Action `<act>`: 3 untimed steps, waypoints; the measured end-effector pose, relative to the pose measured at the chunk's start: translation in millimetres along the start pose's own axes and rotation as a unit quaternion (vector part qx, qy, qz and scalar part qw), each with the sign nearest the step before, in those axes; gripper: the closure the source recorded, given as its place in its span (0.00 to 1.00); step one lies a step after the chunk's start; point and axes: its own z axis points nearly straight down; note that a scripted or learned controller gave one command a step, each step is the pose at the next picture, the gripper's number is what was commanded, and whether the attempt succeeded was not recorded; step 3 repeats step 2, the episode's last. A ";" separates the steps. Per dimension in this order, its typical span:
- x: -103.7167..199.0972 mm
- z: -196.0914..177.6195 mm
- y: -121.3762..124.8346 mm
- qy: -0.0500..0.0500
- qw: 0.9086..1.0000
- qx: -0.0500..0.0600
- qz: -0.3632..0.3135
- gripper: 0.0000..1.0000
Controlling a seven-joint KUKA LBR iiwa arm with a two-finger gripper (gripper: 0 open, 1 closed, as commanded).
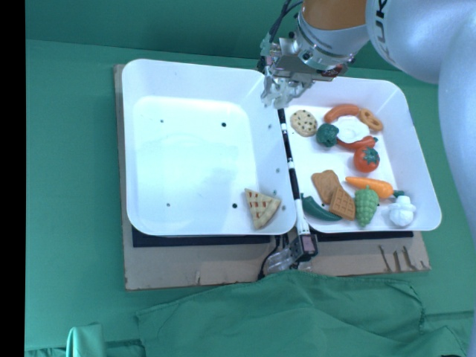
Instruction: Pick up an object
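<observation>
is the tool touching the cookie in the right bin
Apart. In the camera view the tool hangs over the ridge between the bins, and bare white bin floor shows between it and the cookie, which lies lower and to the right.

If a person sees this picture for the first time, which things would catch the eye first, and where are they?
The eye goes first to the big grey arm with its orange band, reaching in from the upper right, its end effector above the divide between the two bins. Next come the bright toy foods crowded in the right bin, such as a tomato and a carrot. In the left bin lies a lone waffle wedge, near its lower right corner.
</observation>
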 end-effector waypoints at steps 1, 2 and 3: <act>10.3 5.6 8.9 -0.001 1.000 -0.001 0.002 1.00; -2.2 7.7 6.7 -0.001 1.000 0.000 0.003 1.00; -2.2 7.7 6.7 -0.001 1.000 0.000 0.003 1.00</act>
